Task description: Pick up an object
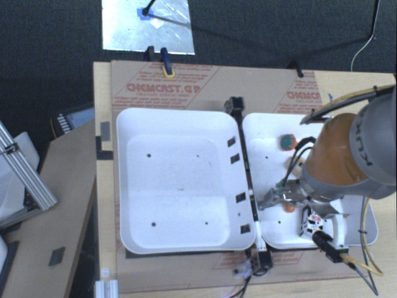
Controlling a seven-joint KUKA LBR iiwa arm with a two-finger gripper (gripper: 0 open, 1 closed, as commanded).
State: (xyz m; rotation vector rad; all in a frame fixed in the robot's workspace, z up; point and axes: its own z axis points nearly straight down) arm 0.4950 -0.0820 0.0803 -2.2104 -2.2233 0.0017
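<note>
The arm is occupying most of the right bin, blocking access from above and from the right. A small green-and-orange object is lying near that bin's far wall, and a small orange piece is lying beside the gripper. The left bin is offering open floor throughout. The divider between the bins is standing in the way of sideways travel.

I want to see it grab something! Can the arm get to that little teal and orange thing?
Probably yes. The teal and orange thing lies loose on the floor of the right bin, with open space around it. The arm hangs over that same bin, and nothing stands between them.
</note>
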